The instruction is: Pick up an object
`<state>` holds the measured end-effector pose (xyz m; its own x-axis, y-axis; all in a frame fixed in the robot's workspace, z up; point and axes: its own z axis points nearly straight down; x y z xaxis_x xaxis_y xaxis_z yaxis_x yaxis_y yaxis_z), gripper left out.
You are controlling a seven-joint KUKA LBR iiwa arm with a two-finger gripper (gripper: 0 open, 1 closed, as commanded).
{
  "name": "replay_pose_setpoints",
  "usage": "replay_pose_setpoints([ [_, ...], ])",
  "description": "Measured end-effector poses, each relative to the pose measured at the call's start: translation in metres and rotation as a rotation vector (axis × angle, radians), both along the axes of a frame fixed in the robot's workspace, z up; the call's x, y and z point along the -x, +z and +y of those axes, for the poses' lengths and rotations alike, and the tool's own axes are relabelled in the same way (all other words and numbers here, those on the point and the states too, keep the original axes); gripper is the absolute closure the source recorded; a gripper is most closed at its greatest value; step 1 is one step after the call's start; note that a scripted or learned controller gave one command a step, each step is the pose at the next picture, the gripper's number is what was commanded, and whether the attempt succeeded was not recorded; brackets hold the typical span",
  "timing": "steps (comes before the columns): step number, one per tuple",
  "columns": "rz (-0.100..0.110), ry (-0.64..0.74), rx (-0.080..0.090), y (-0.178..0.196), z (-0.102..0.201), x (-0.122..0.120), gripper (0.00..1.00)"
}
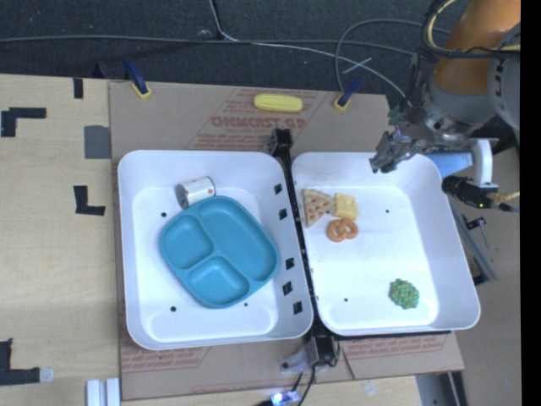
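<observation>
1. The tool (385, 161) hangs over the far rim of the right bin (448, 252); how far it is open I cannot tell, and nothing shows in its grip.
2. The nearest pickable things, a cheese wedge (346, 205), cracker (317, 205) and pretzel (341, 230), lie clustered at about 7 o'clock from the tool.
3. A green clump (404, 293) sits at 6 o'clock, well apart.
4. The left bin (139, 252) holds a blue tray (219, 249) and, touching it, a small can (195, 191).
5. A yellow piece (278, 102) lies on the desk (51, 252) beyond.
</observation>
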<state>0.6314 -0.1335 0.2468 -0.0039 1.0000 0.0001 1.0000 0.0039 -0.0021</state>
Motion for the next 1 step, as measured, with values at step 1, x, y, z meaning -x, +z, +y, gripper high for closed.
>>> replay_pose_setpoints([
  [1,-0.002,0.002,-0.001,0.0059,0.0521,-0.0056,1.00],
])
